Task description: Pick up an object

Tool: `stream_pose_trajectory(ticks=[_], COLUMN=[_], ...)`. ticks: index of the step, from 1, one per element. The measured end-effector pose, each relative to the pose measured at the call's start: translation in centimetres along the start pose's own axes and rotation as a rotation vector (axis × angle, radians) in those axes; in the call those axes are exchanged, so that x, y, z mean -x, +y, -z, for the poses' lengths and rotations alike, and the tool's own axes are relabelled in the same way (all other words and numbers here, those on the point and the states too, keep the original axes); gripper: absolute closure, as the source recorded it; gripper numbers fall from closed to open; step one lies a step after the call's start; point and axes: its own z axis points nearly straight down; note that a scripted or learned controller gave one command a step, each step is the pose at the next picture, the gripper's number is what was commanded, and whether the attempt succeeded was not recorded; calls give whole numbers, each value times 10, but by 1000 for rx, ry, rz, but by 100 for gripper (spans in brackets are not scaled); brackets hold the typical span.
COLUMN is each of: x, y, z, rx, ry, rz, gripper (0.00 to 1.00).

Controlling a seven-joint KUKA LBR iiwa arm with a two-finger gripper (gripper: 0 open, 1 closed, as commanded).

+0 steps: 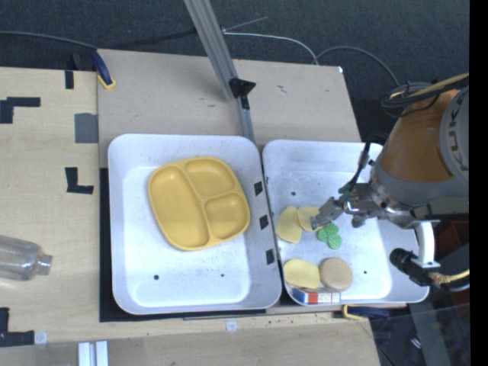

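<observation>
In the right bin [305,166] my gripper [325,218] reaches in from the right, its tips low over a small green object [331,239] and a pale yellow piece [307,218]. A yellow round piece [289,224] lies just left of them. Near the bin's front edge sit a yellow oval piece [302,274] and a tan round piece [335,273]. A red, white and blue item [316,298] lies along the front rim. Nothing shows between the fingers.
The left bin [122,204] holds a yellow divided plate [198,202]. A grey metal post [210,33] slants over the bench at the back. A clear plastic bottle [21,258] lies at the far left. The arm's orange band [427,139] stands over the right bin's right side.
</observation>
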Motion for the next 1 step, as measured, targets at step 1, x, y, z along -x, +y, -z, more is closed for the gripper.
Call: stream_pose_trajectory(ticks=[1], x=[-1], y=[0], z=[10], rx=[-1], ry=[2], rz=[2], gripper=[100])
